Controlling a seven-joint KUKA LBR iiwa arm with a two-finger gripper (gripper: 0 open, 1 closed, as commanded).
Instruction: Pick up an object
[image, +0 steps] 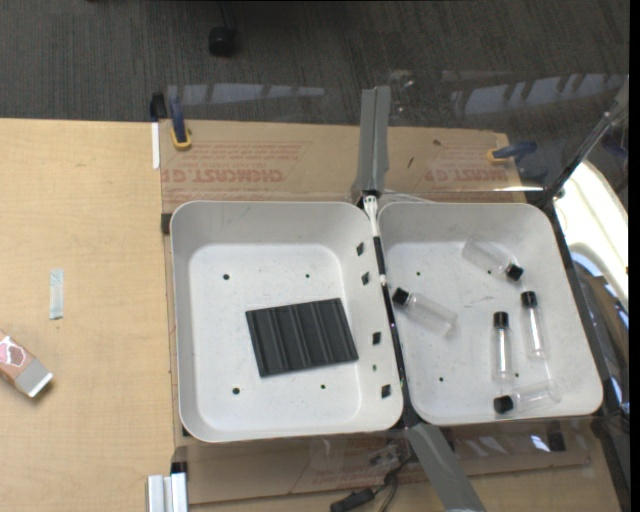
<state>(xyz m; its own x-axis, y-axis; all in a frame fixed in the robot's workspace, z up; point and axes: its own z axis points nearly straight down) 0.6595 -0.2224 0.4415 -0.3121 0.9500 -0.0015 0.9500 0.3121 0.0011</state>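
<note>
Vials, five of them, clear with black caps, are seen lying flat on the floor of the right bin (568, 300). One vial (425, 311) is found near that bin's left wall, its long axis slanted and its cap turned toward the wall. A second (488, 256) is laid toward the bin's far right corner, also slanted. Two more (499, 350) (535, 330) are placed side by side near the right wall, just apart, their axes running from the bin's far wall to its near wall with the caps at the far ends. The fifth (527, 398) is set along the near wall, almost crosswise to that pair and close to their near ends. Whether the gripper is open or closed cannot be told. As the arm is said to reach in from the right, the pair by the right wall is judged the nearest target, and a grasp across the short width of a vial is judged best. The bin floor is white, smooth and lightly speckled, so rolling is to be expected. To the left of the right bin the left bin (185, 300) is joined, and a black ridged pad (300, 336) is held in it. Cardboard (260, 165) is spread beyond the right bin's far wall, with grey carpet (300, 50) past it.
</note>
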